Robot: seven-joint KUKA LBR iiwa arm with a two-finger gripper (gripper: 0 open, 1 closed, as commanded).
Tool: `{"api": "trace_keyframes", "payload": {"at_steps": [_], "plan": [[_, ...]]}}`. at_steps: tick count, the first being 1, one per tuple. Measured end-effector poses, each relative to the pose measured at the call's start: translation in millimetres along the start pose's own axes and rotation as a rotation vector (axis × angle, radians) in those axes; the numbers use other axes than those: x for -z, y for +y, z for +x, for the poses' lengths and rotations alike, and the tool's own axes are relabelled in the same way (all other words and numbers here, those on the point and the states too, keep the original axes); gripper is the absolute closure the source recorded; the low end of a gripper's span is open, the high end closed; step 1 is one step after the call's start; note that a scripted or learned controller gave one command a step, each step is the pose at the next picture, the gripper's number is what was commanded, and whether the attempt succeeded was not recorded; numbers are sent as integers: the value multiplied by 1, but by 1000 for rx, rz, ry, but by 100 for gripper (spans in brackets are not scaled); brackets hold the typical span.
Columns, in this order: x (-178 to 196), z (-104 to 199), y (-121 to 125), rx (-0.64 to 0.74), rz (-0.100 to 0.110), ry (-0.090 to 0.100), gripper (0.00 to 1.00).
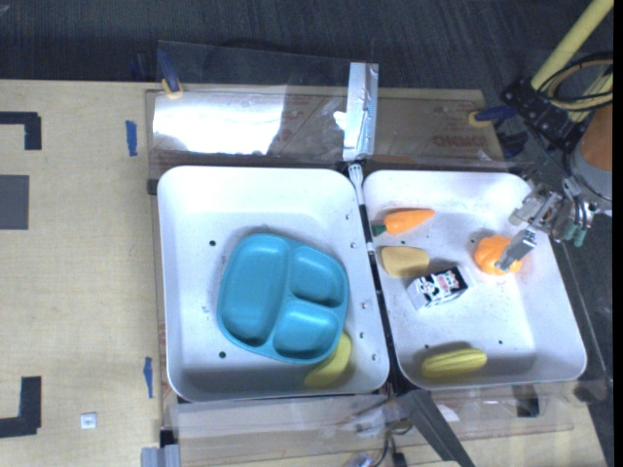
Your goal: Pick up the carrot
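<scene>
**End effector over an orange piece in the right bin, carrot at the back-left corner**

End effector (521,246) of grey metal hangs low at the right side of the right-hand shallow white bin (555,353), its tip over a small round orange object (492,257) and overlapping it from above. Whether it is open, closed or gripping anything cannot be told from this slanted view. Behind it the grey arm with its orange band (596,144) reaches in from the right, with black and yellow cables bunched near the wrist.

The tapered orange carrot with a green stub end (407,220) lies on its side near the back-left corner of the same bin, close to the dividing wall and well apart from the end effector. Just in front of it lies a pale yellow wedge-shaped block (404,260). Next to that, towards the middle of the bin, sits a small black-and-white patterned box (438,286), tilted. A yellow-green oblong piece (454,361) lies near the front wall.

The left-hand shallow white bin (185,261) holds a turquoise plastic plate with three compartments (282,298), set slantwise. A rounded yellow-green object (334,362) is tucked against and partly under the plate's front-right edge.

Both bins stand side by side on the light wooden bench (68,290), with a clear plastic panel (253,115) behind the left one.
</scene>
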State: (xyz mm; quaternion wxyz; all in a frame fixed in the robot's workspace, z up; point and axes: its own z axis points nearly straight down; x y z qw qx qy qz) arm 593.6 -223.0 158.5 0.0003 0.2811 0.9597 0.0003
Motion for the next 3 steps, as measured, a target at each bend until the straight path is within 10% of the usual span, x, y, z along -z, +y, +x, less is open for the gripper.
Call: {"api": "trace_keyframes", "payload": {"at_steps": [1,2,3], "plan": [[-71,-17,10,50,-2,-8,0],[-58,-19,11,47,-6,-16,100],[23,21,95,182,-5,-12,100]]}}
